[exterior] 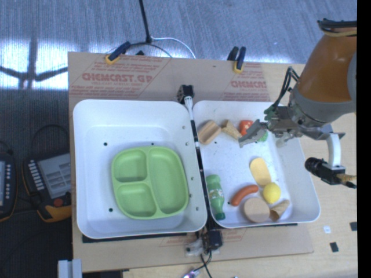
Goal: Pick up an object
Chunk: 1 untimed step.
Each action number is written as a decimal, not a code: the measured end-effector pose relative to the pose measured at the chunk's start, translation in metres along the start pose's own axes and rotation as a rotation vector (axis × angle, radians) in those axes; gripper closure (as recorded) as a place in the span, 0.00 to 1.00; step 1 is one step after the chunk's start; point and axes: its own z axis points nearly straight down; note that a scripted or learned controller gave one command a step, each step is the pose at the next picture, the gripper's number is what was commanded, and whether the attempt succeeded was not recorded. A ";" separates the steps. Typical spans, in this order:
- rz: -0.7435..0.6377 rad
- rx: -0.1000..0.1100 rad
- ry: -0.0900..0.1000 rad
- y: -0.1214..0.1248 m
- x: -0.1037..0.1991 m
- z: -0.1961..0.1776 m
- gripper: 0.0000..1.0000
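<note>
In the left bin [87, 172] lies one green divided plate [151, 182] with three compartments. The right bin [301, 172] holds about nine small items, among them one green bottle [215, 196], one sausage [243, 194], one lemon [271, 193] and one red tomato [246, 125]. The gripper [255, 134] hangs over that bin's far end beside the tomato; whether its claw is apart or together cannot be told.

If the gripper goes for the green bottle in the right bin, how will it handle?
The green bottle lies on its side against the right bin's left wall, so it will probably roll if nudged. It looks like smooth toy plastic: likely light, rigid and a bit slippery. The wall beside it may crowd one finger.
</note>
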 end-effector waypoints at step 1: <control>0.032 0.003 0.001 -0.055 -0.003 0.103 0.00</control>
